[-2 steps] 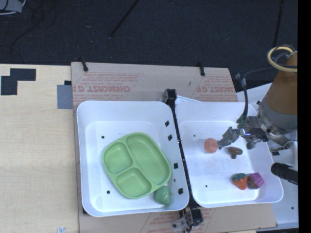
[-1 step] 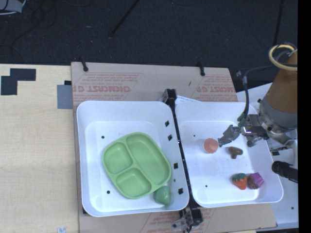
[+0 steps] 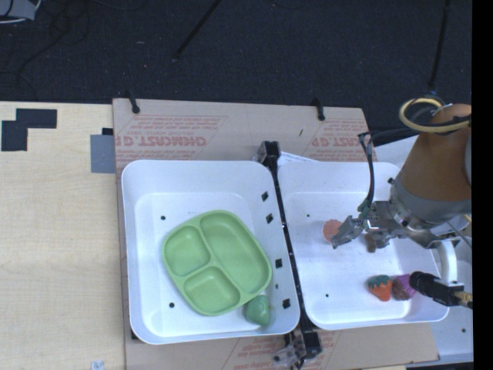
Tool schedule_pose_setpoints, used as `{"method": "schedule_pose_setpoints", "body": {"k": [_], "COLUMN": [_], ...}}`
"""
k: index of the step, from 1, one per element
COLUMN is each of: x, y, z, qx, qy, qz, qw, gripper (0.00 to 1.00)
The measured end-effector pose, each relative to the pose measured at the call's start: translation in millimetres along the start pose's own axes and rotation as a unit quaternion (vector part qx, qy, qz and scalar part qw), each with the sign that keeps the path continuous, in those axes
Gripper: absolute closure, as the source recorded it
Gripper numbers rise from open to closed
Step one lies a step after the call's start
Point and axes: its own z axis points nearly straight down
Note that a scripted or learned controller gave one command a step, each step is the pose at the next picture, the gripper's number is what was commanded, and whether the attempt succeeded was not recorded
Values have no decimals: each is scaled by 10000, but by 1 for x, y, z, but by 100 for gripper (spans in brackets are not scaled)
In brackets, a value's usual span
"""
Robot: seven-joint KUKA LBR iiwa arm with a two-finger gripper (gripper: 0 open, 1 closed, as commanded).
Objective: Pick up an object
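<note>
My gripper (image 3: 358, 239) hangs low over the middle of the right bin (image 3: 339, 314), open, with nothing between its fingers. A small salmon-orange object (image 3: 331, 227) lies just left of the left fingertip, close to it or touching it; I cannot tell which. A red strawberry-like toy (image 3: 379, 287) and a purple piece (image 3: 402, 287) lie together near the bin's front right, below the gripper and apart from it.
The left bin (image 3: 146, 199) holds a green divided plate (image 3: 216, 262) and a small green round object (image 3: 258, 311) at its front edge. A black divider (image 3: 281, 237) runs between the bins. The arm's grey body (image 3: 435, 176) covers the right bin's right side.
</note>
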Motion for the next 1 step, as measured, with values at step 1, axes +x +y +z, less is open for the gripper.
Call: {"method": "schedule_pose_setpoints", "body": {"k": [1], "x": [-3], "y": [-9], "z": [59], "qx": [2], "qy": [2], "qz": [4], "qw": [10000], "gripper": [0]}}
